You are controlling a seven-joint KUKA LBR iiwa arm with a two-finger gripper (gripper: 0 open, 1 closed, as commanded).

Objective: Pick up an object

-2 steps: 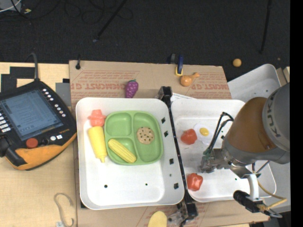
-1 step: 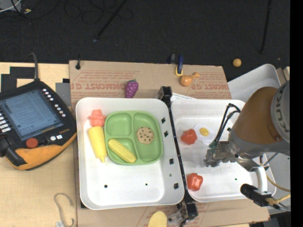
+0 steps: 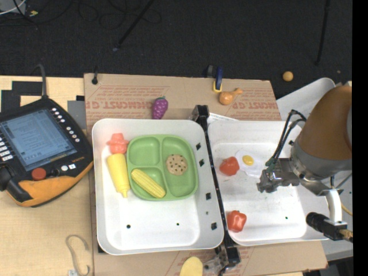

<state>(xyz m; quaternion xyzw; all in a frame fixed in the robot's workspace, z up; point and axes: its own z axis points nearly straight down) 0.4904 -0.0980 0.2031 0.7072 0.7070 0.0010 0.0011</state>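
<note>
My gripper [image 3: 267, 183] hangs low over the right bin [image 3: 287, 226], near its middle right. To its left lie a red tomato-like toy [image 3: 229, 166] and a fried egg toy [image 3: 248, 160] on the bin floor. A red pepper toy [image 3: 236, 220] sits near the bin's front left corner. I see nothing between the fingers.
The left bin [image 3: 149, 234] holds a green divided plate [image 3: 162, 167] with a cookie [image 3: 176, 164] and a corn cob [image 3: 148, 183], plus a yellow bottle [image 3: 118, 173] and a pink toy [image 3: 117, 143]. A purple grape toy [image 3: 160, 107] and an orange toy [image 3: 229, 96] lie behind the bins. A teach pendant [image 3: 40, 148] sits at left.
</note>
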